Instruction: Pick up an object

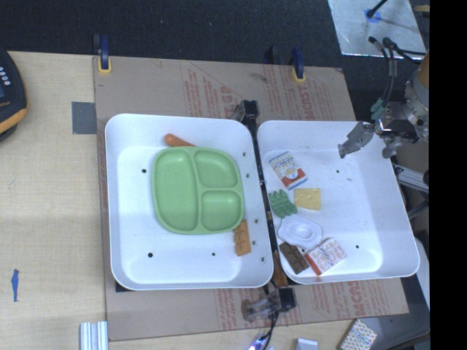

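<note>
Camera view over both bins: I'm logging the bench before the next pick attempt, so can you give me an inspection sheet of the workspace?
Surface: cardboard sheet clamped to the wooden bench, bearing the left bin and right bin.
Job's things: right bin holds a snack packet, yellow block, green leafy toy, white lidded cup, brown bar and second packet.
Clutter: left bin holds a green divided plate, an orange carrot-like piece and a waffle-like piece.
Grippers: gripper over the right bin's far edge, holding nothing visible.
Cables: black cables above the arm.
Surroundings: blue clamps; dark floor.
</note>
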Controlling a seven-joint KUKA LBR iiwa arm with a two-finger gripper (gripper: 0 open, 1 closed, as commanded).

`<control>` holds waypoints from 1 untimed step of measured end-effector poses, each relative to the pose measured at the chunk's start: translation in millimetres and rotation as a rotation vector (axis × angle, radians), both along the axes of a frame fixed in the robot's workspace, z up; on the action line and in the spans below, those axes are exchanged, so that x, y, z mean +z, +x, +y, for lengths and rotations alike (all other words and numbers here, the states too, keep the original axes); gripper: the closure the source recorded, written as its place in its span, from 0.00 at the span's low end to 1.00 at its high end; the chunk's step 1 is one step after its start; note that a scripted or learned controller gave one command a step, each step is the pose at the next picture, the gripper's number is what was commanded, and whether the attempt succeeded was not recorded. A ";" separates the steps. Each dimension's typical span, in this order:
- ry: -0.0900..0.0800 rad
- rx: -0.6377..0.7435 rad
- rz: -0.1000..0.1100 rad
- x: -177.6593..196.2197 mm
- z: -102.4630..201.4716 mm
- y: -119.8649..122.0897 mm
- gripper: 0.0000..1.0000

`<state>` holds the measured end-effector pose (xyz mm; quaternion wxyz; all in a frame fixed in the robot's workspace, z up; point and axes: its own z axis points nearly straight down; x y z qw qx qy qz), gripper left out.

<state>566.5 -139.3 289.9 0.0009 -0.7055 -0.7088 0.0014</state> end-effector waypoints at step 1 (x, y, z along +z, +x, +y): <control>0.003 0.004 0.013 -150.7 33.1 8.3 0.00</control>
